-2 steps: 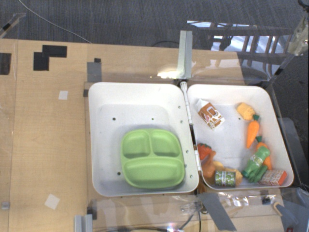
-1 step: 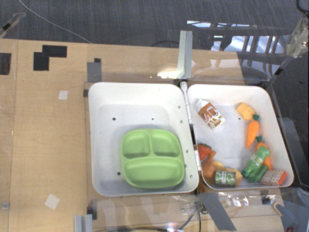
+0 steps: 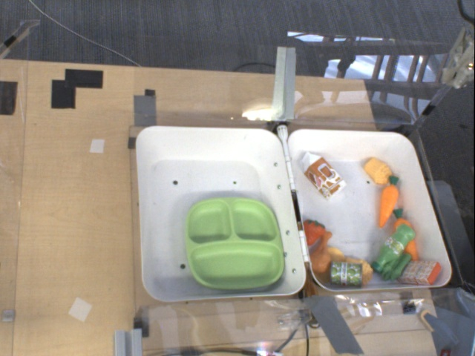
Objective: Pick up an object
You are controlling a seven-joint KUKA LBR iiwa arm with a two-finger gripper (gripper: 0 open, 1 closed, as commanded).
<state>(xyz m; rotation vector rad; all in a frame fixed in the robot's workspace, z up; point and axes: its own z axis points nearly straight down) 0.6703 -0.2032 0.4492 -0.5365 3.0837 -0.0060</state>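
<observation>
A: How far along is the pick?

B: By my reading it has not started. Every object lies loose in the right bin, and nothing is lifted off its floor.

A: And the fingers, spread or pressed together?

B: I cannot tell; the camera view gives me nothing to judge that by.

A: What is there to choose from?

B: Near the bin's upper left lies a small brown-and-white packet, on its own with bare floor around it. At the upper right there is a yellow corn piece, with a carrot just below it. Lower right, a green bottle leans against a red box in the corner. Along the bottom edge sits a green can on its side, and a red-and-orange cluster of toy food crowds the lower left against the wall.

A: And the other bin?

B: The left bin carries a green divided plate, lying flat toward its lower right. It is wide and low, so I judge it a poor candidate.

A: Which looks easiest?

B: The packet, I would say, since nothing touches it. The bottle, box and can are packed close, so a grasp there could nudge neighbours.

A: So what is left?

B: All of it: approach, close on one object, lift it clear.
</observation>
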